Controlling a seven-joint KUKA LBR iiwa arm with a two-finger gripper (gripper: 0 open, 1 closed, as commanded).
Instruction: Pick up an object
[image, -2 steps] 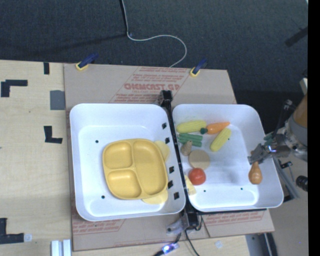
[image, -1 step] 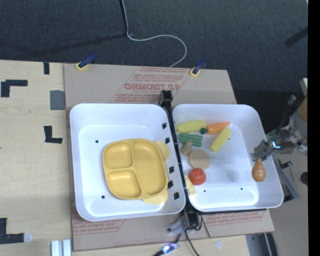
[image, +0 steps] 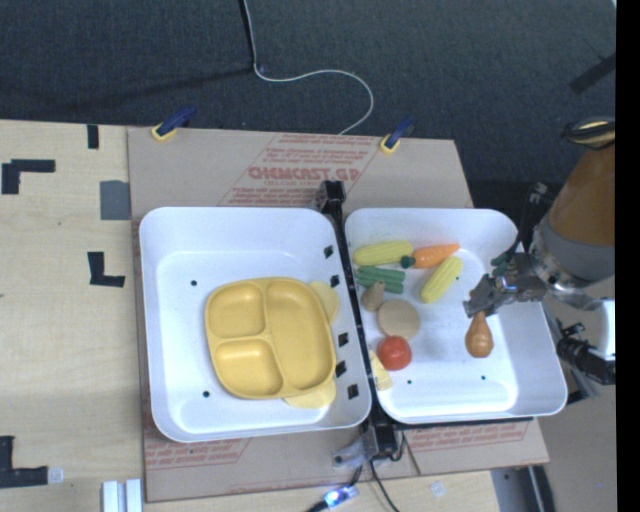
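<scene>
My gripper (image: 482, 301) hangs over the right part of the right bin (image: 520, 395), reaching in from the right. Just below it is a brown pear-shaped toy (image: 479, 338), whose narrow top reaches up to the gripper's tip. To the left of the gripper lie a yellow corn cob (image: 441, 279), an orange carrot (image: 436, 255), a second yellow cob (image: 383, 253), a green vegetable (image: 381, 278), a tan round piece (image: 398, 320), a small beige piece (image: 373, 296) and a red tomato (image: 394, 352).
The left bin (image: 165, 300) holds a yellow divided plate (image: 268, 335) with pale yellow pieces (image: 310, 397) poking out beneath it. A black divider (image: 345, 300) runs between the bins. The arm's grey and orange wrist (image: 585, 215) stands above the right bin's right wall.
</scene>
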